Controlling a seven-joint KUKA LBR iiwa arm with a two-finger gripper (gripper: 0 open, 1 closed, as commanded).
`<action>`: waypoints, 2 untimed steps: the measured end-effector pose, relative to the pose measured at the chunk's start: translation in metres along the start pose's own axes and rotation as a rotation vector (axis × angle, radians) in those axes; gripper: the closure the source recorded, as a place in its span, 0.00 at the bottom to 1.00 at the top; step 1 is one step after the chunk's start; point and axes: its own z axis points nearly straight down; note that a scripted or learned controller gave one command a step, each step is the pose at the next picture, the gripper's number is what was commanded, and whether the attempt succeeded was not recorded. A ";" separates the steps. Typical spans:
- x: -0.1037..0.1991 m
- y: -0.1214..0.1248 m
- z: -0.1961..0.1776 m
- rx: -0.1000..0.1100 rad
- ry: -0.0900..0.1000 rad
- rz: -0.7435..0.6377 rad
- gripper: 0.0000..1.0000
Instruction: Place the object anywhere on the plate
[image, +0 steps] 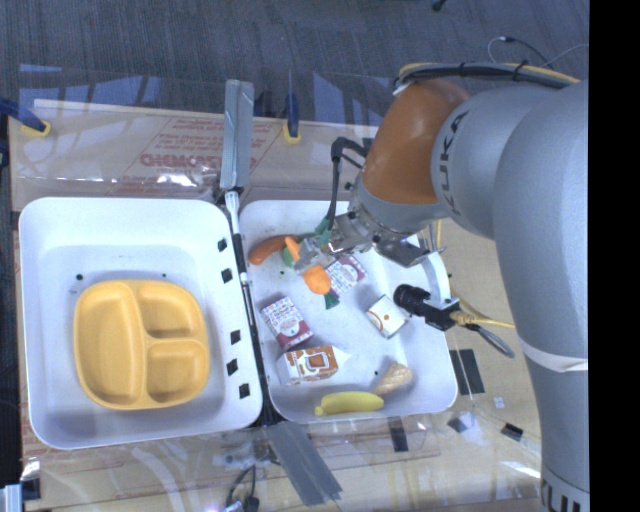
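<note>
A yellow divided plate (140, 343) lies in the left white bin (50, 240). My gripper (322, 243) reaches down into the right bin (435, 390) at its far side, under the orange wrist band. Just left of it lies an orange carrot with a green top (270, 249). A second small orange toy (317, 281) sits right below the gripper, touching a pink and white packet (346, 271). The gripper's tip is partly hidden by the wrist, and nothing shows as lifted.
The right bin also holds a small red and white carton (283, 320), a brown and white box (314, 364), a yellow banana (350, 402), a tan bread piece (393, 377) and a white cube (385, 316). A metal divider (237, 140) separates the bins.
</note>
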 end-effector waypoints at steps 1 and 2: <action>0.063 -0.004 0.001 0.006 0.003 0.219 1.00; 0.034 0.059 0.000 -0.001 0.000 -0.098 1.00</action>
